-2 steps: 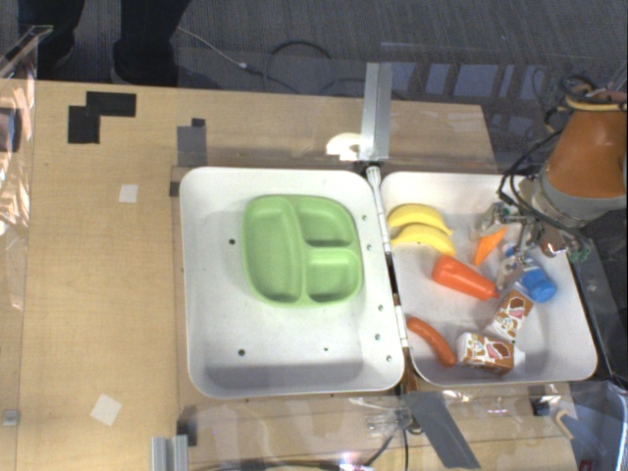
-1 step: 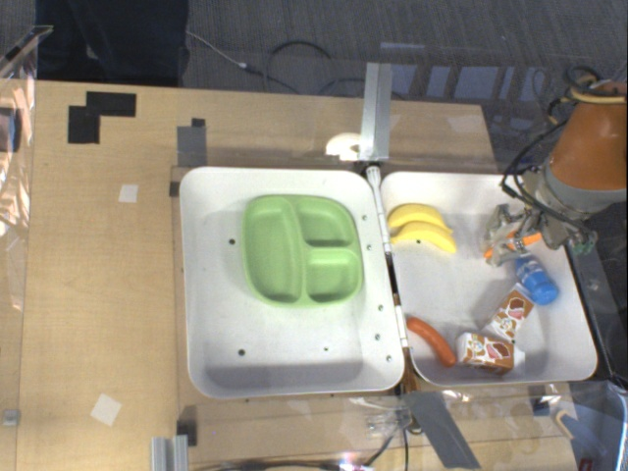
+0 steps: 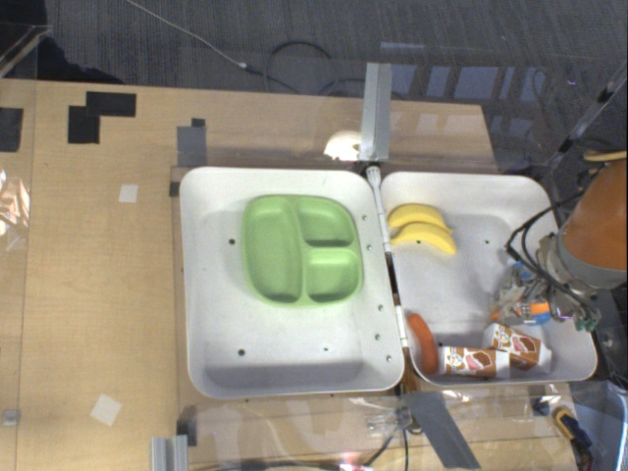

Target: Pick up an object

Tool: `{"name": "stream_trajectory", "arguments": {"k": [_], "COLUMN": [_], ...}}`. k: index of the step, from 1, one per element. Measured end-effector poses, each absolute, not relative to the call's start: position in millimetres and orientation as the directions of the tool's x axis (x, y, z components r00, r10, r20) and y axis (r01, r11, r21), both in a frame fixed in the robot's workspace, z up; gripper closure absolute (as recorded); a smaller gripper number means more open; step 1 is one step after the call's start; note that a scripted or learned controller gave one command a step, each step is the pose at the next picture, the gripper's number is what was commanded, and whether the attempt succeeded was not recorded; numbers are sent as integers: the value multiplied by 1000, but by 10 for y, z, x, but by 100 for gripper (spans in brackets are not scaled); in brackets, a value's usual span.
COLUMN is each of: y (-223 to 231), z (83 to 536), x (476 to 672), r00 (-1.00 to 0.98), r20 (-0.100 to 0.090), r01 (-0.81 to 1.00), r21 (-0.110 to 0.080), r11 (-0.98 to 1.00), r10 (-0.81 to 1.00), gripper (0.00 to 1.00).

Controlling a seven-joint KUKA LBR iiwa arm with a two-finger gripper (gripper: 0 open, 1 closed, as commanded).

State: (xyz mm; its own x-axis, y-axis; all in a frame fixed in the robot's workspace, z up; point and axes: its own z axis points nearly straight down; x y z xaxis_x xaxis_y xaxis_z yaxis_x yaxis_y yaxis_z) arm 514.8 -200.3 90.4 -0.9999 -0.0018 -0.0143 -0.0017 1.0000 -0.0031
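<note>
My gripper (image 3: 518, 305) hangs low over the right part of the right bin (image 3: 471, 189), under the arm's orange band (image 3: 599, 226). Its tip is a tangle of metal and wires. Just below it lies a small brown and white carton (image 3: 517, 345), and beside that a brown and white tube (image 3: 469, 361) on its side. An orange-red sausage-shaped object (image 3: 422, 336) rests at the bin's lower left. Two yellow bananas (image 3: 422, 228) lie at the upper left of the same bin.
A green divided plate (image 3: 299, 248) lies in the left bin (image 3: 211, 341). A metal post (image 3: 376, 111) stands behind the seam between the bins. Cables run along the bench's front edge.
</note>
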Motion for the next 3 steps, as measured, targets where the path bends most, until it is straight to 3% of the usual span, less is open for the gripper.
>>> {"name": "stream_trajectory", "arguments": {"k": [1, 2, 3], "y": [-2061, -1430, -1468], "z": [1471, 1361, 1365], "x": [5097, 5712, 5705], "r00": [-913, -991, -992], "r20": [-8, -9, -9], "r01": [-409, -132, -127], "r21": [-6, 1, -1], "r11": [913, 991, 992], "r10": [-409, -132, -127], "gripper": [100, 100, 0]}}
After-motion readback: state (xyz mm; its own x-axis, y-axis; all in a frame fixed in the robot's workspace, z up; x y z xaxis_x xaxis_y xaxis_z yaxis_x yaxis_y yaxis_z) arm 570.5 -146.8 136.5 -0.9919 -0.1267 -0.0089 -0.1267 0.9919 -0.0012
